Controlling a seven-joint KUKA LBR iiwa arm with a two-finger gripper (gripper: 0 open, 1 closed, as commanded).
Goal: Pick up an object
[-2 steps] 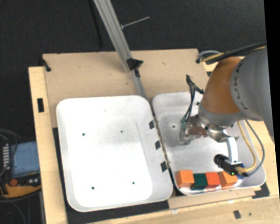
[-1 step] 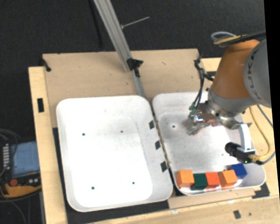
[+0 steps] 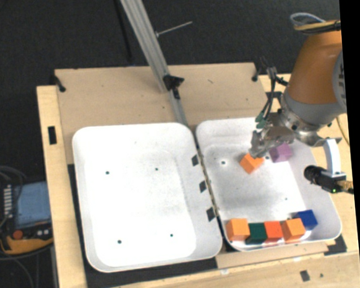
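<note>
In the right bin [image 3: 229,136], an orange block [image 3: 251,162] lies tilted near the middle, with a purple block [image 3: 282,152] just to its right. My gripper [image 3: 262,146] hangs over the gap between these two, right above the orange block's upper edge. Along the right bin's front wall sits a row of blocks: orange [image 3: 237,228], green [image 3: 257,232], red-orange [image 3: 273,230], orange [image 3: 293,228] and blue [image 3: 306,218].
The left bin [image 3: 140,193] lies beside the right one, with a metal divider between them. A slanted metal post [image 3: 150,46] rises from behind the bins. The wooden bench [image 3: 120,95] surrounds both bins.
</note>
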